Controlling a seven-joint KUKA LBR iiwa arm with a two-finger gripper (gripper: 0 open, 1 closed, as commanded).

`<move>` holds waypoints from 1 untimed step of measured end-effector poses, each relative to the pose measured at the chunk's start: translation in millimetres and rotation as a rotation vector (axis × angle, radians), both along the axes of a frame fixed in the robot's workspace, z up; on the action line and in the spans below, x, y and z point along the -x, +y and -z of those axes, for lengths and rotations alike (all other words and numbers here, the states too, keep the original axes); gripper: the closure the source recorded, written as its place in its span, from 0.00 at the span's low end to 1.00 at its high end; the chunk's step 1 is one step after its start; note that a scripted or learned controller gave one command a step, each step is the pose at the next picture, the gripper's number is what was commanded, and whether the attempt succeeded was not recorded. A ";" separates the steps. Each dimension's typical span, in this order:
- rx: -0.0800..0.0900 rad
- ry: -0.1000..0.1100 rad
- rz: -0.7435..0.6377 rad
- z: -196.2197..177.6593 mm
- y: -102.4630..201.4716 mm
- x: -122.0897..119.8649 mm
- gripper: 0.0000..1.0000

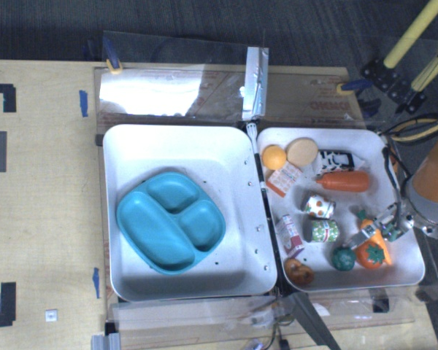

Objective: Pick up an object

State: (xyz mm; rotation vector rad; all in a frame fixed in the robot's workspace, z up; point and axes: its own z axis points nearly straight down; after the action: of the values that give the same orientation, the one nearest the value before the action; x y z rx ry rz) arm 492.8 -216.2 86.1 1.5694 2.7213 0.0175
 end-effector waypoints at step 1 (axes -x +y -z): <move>0.013 -0.002 -0.275 0.3 6.6 -57.4 0.00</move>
State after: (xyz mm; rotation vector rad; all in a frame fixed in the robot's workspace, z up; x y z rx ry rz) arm 550.3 -209.5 85.8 1.1798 2.9046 0.0016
